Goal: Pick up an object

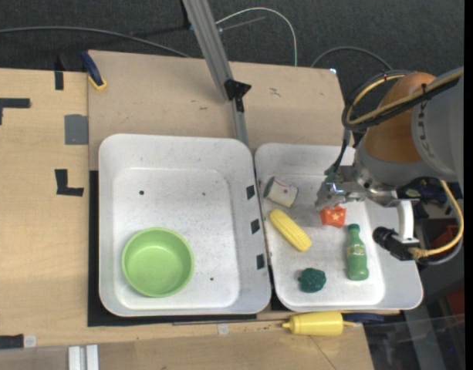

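Right bin, mid-right of frame: small red-orange object lies just below the tool, touching or nearly so; grip state unclear, cannot tell. Green bottle just right-below, yellow corn left, dark green piece lower. Green bowl in left bin.

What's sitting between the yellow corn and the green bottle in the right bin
In the camera view, bare white bin floor lies between the corn and the green bottle. The dark green lump sits lower, the orange piece higher.
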{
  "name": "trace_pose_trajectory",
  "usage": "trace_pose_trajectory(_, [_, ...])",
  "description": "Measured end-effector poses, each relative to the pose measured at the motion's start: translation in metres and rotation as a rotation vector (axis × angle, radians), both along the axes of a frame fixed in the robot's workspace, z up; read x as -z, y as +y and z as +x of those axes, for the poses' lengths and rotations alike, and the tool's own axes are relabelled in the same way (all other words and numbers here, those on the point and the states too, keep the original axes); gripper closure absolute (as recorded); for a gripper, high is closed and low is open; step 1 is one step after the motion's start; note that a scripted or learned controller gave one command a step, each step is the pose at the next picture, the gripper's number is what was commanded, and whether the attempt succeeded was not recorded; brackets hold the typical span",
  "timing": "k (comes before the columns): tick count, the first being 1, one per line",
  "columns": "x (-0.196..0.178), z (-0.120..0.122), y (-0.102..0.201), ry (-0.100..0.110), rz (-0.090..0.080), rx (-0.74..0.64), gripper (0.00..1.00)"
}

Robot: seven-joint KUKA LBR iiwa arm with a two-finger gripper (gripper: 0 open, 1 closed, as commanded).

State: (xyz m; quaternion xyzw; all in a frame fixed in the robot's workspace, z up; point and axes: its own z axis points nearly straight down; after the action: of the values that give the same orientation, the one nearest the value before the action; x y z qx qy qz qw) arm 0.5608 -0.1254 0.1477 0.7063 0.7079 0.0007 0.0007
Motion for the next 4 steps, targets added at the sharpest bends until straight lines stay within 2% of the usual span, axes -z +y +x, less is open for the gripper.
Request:
trace_pose_trajectory(1, [-0.059,-0.004,-0.006,-0.002,-0.001,0.001,1.00])
trace_pose_trajectory(2, [-0.057,-0.004,-0.006,0.004,0.000,0.001,1.00])
trace_pose_trajectory(3, [-0.068,0.004,0.051,0.002,0.002,-0.005,1.00])
trace_pose_trajectory(4, [-0.061,0.000,0.106,0.004,0.001,-0.004,1.00])
